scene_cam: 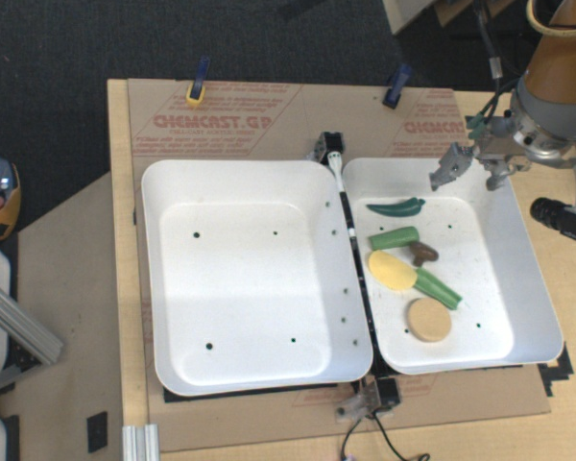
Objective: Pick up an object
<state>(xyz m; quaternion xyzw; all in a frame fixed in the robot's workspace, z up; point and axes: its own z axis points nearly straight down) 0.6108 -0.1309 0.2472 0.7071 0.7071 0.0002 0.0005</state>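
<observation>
— Bins first: where do they sit, and what is in them?

— Two shallow white bins lie side by side on a brown board; the left bin [173,286] shows bare white floor with a few dark dots; the right bin [518,286] carries all the objects, gathered toward its left half.

— Name them, far end to near end.

— A dark green curved pod [396,206] lies farthest back; below it a light green block [395,238], with a small brown piece [423,253] just beside its right end; a yellow lemon-like piece [393,272] sits under those, touching a green stick [438,290] that slants down to the right; nearest the front edge lies a tan round disc [429,321], just below the stick.

— And the arm?

— It comes in from the right, grey with an orange band; the gripper [468,167] hangs over the far right corner of the right bin, above and to the right of the pod, apart from every object; two grey fingers [447,171] stand spread, nothing between them.

— Anything else on the board?

— A yellow clamp [196,91] and a blue clamp [397,84] at the far edge; a black bracket [328,146] between the bins.
</observation>
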